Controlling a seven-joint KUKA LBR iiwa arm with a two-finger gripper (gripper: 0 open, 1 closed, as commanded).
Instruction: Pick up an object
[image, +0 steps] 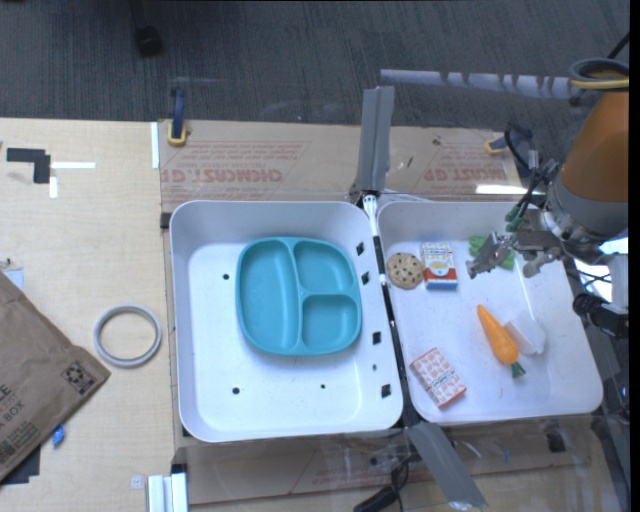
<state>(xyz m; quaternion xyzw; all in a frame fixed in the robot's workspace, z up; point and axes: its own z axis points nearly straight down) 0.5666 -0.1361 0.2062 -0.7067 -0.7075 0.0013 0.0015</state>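
The right bin (565, 375) holds a round cookie (404, 270), a small orange-and-white box (438, 266), an orange carrot (497, 335), a pink carton (437, 376) and a pale translucent piece (528, 336) beside the carrot. A green leafy item (497, 247) lies near the bin's far side. My gripper (509, 260) hangs over that far-right part of the bin, fingers spread open, with its left finger (484, 263) next to the green item. Nothing is gripped between the fingers. The arm's orange band sits above it at the right edge.
The left bin (186, 300) holds a teal divided plate (298, 296). A grey divider bar (377, 135) stands between the bins at the back. On the bench to the left lie a tape ring (127, 333) and a brown cardboard box (35, 375).
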